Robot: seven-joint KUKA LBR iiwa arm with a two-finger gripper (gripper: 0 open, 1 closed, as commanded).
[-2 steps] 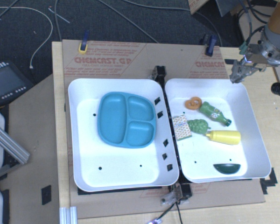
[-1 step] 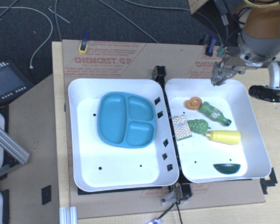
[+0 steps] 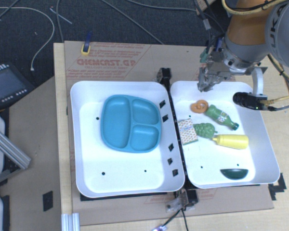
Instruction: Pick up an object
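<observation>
Arm (image 3: 253, 18) enters from the upper right of the frame, grey with an orange band above the wrist. Gripper (image 3: 204, 85) hangs over the upper left corner of the right bin (image 3: 267, 148), tips pointing down, just above the bin floor. Fingers look close together with nothing between them, but the view is too small and dark to be sure; jaw state cannot be told.

Right bin contents, all loose on the floor: orange ring (image 3: 199, 107) just below the gripper, not touching it. Green bottle (image 3: 221, 117) lies tilted right beside the ring. Patterned card (image 3: 187, 131) sits near the bin's left wall. Green lumpy toy (image 3: 204, 129) is just right of the card, touching the yellow object (image 3: 231, 141), which lies on its side. Dark green bowl (image 3: 234, 173) is near the lower edge, well apart from the rest.

Left bin (image 3: 86, 167) holds a blue divided plate (image 3: 130, 123), centre-upper area, flat.

Both bins rest on a cardboard sheet (image 3: 106, 59) with red print.
</observation>
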